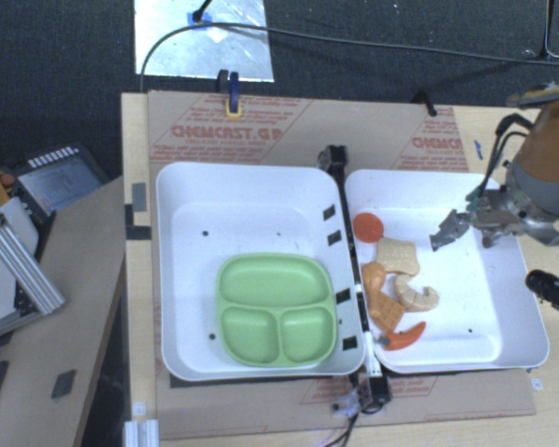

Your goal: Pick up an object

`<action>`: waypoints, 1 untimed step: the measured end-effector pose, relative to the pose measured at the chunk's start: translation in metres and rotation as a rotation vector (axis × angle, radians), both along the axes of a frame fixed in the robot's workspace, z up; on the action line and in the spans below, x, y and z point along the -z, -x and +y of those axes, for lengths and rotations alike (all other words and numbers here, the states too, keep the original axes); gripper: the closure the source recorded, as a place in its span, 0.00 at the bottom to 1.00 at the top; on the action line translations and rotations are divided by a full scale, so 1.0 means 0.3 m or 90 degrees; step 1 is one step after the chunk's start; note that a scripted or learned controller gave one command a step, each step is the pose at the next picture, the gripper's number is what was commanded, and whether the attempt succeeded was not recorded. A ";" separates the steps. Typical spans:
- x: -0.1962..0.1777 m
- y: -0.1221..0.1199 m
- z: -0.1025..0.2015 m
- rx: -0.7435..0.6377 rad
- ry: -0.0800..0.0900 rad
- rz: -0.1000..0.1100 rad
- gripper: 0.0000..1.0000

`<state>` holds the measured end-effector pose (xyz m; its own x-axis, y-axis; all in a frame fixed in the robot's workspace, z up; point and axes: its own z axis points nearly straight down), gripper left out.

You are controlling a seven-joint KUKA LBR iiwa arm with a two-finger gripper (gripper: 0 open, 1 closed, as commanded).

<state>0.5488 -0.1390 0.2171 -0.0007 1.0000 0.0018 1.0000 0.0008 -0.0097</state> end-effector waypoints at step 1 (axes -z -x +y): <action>-0.019 -0.009 0.001 -0.002 0.001 -0.007 0.00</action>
